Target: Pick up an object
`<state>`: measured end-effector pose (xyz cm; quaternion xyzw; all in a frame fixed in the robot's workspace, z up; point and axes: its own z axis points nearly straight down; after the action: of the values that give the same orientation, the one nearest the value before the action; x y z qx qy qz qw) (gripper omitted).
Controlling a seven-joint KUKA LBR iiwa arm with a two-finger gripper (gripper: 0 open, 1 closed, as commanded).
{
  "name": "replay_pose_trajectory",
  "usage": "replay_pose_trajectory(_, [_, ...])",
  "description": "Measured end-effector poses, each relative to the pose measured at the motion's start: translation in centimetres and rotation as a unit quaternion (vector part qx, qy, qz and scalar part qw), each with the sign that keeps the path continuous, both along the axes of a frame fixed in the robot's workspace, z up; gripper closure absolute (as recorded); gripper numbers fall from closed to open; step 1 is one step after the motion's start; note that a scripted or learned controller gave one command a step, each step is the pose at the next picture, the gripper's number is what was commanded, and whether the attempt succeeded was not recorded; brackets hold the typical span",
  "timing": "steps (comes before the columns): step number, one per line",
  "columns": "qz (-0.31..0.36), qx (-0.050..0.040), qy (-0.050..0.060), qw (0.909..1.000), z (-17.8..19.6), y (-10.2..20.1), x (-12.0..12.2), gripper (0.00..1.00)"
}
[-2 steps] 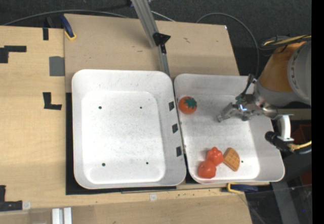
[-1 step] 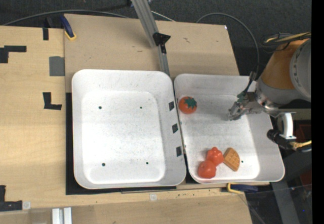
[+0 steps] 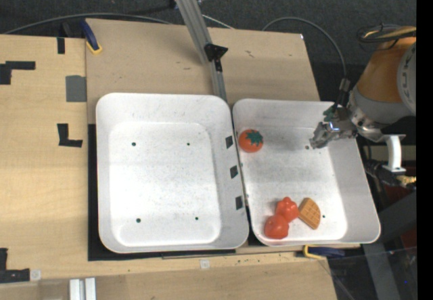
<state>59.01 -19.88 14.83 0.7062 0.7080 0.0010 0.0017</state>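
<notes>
On the surface [image 3: 169, 55], the tool [image 3: 321, 138] hovers at the right bin's [image 3: 358, 224] two o'clock, grip state impossible to tell, nothing lifted yet; tomato [image 3: 251, 141] at ten, pepper [image 3: 281, 217] and waffle [image 3: 310, 212] at six.

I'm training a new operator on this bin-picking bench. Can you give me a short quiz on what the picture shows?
1. True or false: the tomato lies in the left bin.
2. How many things lie in the right bin?
3. Which is nearest the gripper? A) tomato B) red pepper C) waffle

Key: 1. False, it lies in the right bin. 2. Three. 3. A.
</notes>
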Motion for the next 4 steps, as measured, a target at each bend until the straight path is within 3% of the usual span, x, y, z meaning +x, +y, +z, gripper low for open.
replay_pose_trajectory(2, [0.0,-0.0005,-0.001,1.0,11.7,0.3,0.1,1.0])
replay_pose_trajectory(4, [0.002,0.0013,0.003,1.0,9.7,12.5,-1.3,1.0])
